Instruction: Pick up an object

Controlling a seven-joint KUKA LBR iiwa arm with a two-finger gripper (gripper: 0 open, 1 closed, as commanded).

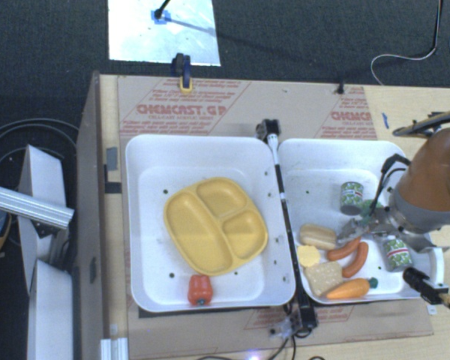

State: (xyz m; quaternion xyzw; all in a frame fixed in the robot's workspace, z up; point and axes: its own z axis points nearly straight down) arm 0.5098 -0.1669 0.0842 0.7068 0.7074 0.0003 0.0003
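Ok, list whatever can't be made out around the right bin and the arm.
- Gripper, camera view: small and blurred against the food; whether it grips anything can't be told.
- Arm: cut off by the right edge.
- Green-labelled can: partly under the arm, label unreadable.
- Second can: label too small to read.
- Sausages: the ends nearest the gripper blur into it.

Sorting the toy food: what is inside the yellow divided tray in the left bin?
The yellow divided tray holds nothing; all its compartments show bare. A red pepper lies outside it, nearer the bin's front edge.
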